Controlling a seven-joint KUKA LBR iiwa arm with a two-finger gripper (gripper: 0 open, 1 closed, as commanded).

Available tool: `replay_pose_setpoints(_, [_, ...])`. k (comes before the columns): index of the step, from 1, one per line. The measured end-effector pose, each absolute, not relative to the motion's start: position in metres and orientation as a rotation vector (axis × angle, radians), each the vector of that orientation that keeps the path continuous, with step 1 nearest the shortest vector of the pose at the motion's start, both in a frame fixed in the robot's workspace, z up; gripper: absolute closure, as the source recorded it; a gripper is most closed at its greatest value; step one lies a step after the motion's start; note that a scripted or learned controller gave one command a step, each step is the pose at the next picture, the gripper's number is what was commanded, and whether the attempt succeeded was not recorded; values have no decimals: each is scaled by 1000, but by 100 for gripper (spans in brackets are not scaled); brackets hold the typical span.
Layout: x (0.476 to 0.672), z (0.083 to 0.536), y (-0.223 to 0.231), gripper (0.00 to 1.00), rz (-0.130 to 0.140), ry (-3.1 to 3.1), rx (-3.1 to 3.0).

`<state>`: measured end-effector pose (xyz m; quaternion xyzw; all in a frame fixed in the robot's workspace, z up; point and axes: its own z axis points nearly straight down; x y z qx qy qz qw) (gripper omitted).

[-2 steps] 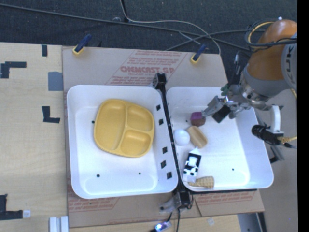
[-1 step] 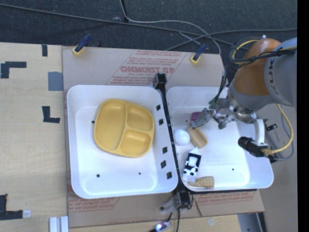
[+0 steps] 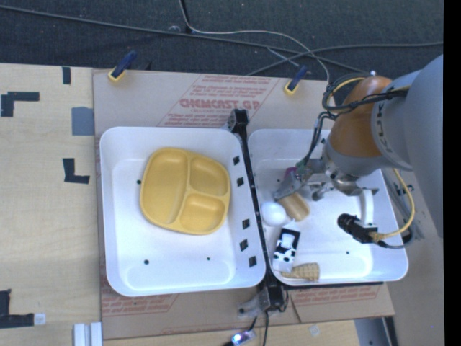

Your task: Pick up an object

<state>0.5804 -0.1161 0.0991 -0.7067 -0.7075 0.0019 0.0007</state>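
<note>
Broadly, two shallow white bins of smooth moulded plastic sit side by side on a sheet of printed brown cardboard (image 3: 216, 96), which is held to the pale wooden bench (image 3: 43, 215) by blue-and-yellow clamps at its far edge. Reaching in from the right, the grey arm (image 3: 425, 114) is rounded and matte, with a glossy orange band (image 3: 353, 132) above the wrist and thin yellow and black cables looping round it. In the left bin (image 3: 119, 265) lies a single item — a yellow plastic tray (image 3: 185, 190), roughly square with soft rounded corners and divided into three shallow compartments, set toward the bin's far half. The right bin (image 3: 389, 269) holds the smaller things, all clustered along its left side near the divider: a tan, stubby cylindrical object (image 3: 296, 208), a smooth white ball (image 3: 273, 213) touching it on its left, a small black-and-white patterned block (image 3: 286, 246) just nearer the camera, and a ridged, cone-like beige piece (image 3: 301, 271) lying flat by the near wall. The gripper (image 3: 294, 189) hangs low over the tan object, its metal parts right above it — whether the fingers are apart or closed cannot be told from this angle, and nothing can be seen clamped between them.
</note>
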Motion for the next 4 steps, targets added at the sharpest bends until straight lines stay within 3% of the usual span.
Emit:
replay_pose_setpoints(1, [581,112,-115,100,4,-2223,-2217])
replay_pose_setpoints(3, [574,208,-127,100,-1,-2223,-2222])
replay_pose_setpoints(4, [574,225,-126,100,0,-2223,-2220])
